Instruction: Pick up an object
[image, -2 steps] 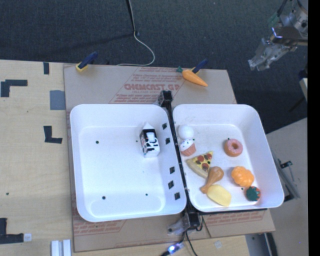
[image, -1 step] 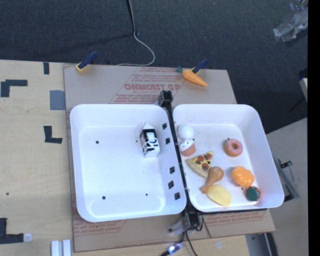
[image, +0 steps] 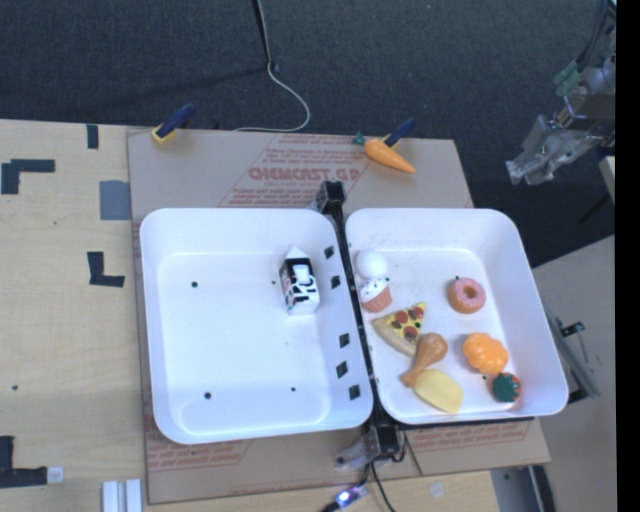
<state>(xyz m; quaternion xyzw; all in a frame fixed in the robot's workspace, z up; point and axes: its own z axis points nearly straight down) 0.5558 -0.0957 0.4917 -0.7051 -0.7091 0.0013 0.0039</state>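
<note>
Up at the right edge, our gripper (image: 532, 165) hangs off the bins; finger state we cannot tell. Toys crowd the right bin (image: 500, 235), so we should drop straight onto the isolated donut (image: 466, 295).

This looks like a robotics lab, set up for testing rather than for living or selling. Two white bins (image: 240, 330) sit side by side on a cardboard sheet (image: 290, 170) clamped to a wooden bench (image: 60, 330) marked with black tape. One bin holds plastic toy food (image: 440, 345), the other a small toy milk carton (image: 299, 284). A cable (image: 285, 85) trails across dark carpet (image: 120, 50), and robot hardware (image: 560, 140) hangs at the right.
</note>
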